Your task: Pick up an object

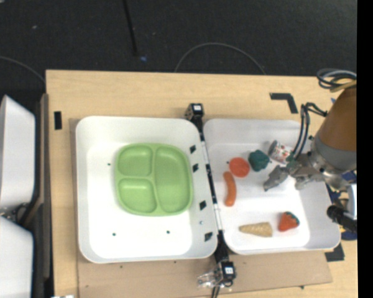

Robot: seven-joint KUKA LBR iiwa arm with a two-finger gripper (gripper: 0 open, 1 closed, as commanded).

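Strawberry front | end effector just beside teal toy

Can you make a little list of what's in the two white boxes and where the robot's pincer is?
left bin: green plate with three sections
right bin: five toy foods
orange ball: beside the teal toy
sausage: near the divider, below the ball
cone: lying flat near the front edge
strawberry: right of the cone
pincer: over the right bin, just right of the teal toy
holding anything: nothing seen between its fingers
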